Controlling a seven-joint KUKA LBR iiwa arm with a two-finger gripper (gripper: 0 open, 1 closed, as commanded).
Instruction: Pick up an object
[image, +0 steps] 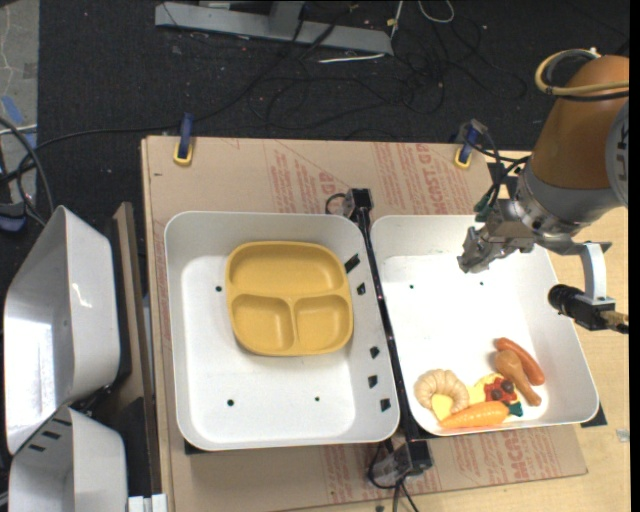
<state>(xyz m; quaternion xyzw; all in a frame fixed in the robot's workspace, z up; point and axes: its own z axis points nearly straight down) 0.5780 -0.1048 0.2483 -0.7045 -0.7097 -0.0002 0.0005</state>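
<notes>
A grey KUKA arm (575, 150) with an orange band reaches in from the right and bends down over the far end of the right bin (420, 240), its end effector (478, 252) hanging above bare white floor near that bin's back wall; whether it is released or clenched cannot be told from this angle, and nothing shows in its grip. The objects to pick lie well apart from it, heaped in the bin's near right corner: a toy carrot (473, 416), a pale croissant-shaped piece (440, 385), a pair of brown sausages (519, 365) and small bright bits between them. The left bin (200, 400) holds a yellow divided tray (290, 298). Both bins sit side by side on a brown board surface (270, 165), held by yellow clamps (183, 152) at its far edge, with black cables (250, 85) trailing across the dark floor beyond.
</notes>
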